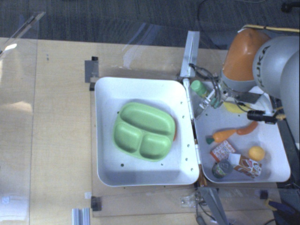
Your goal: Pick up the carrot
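Note:
The carrot (225, 134) lies in the middle of the right bin (282, 171). It is orange, with a green stub at its left end, and slants up to the right. The arm's grey and orange wrist hangs over the bin's back right corner. My gripper (213, 99) is low over the bin's back left part, above and a little left of the carrot and apart from it. Cables and the wrist cover its tips.
A red-orange sausage shape (247, 128) touches the carrot's right end. A yellow banana (233, 108), a green item (198, 86), a lemon (256, 153), two small cartons (223, 150) (249, 166) and a can (221, 169) share the bin. The left bin (105, 139) holds a green divided plate (144, 131).

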